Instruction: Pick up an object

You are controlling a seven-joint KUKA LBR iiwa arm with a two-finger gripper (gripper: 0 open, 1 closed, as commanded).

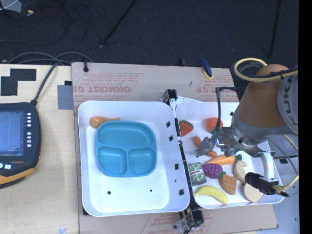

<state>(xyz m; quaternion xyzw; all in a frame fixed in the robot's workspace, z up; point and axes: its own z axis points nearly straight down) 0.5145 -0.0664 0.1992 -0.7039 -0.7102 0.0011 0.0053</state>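
The hand (207,147) hangs low in the right bin (195,112) above one toy carrot (223,159); how far open, I cannot tell. One banana (211,193), one grape bunch (212,169).

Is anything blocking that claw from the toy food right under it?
Nothing visible does. The gripper hangs low in the right bin, right beside the carrot and a small orange piece, with no object between. The neighbours lie crowded, so they may get nudged.
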